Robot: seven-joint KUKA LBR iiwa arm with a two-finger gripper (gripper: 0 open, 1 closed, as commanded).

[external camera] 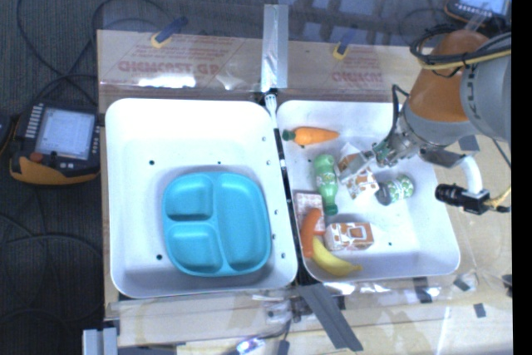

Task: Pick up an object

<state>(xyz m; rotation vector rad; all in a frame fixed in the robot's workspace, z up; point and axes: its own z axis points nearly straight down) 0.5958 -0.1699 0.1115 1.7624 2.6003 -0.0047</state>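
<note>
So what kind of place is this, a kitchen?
Probably a robot lab, not a kitchen. A robot arm reaches over two white bins of toy food like a carrot, and control pendants with cables lie on the carpet.

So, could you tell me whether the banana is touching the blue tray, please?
Apart. The camera view shows the banana in the right bin and the blue tray in the left bin, the bin walls between them.

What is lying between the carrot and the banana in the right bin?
In the camera view, between the carrot and the banana lie a green bottle and, lower, a small white and orange carton.
</note>
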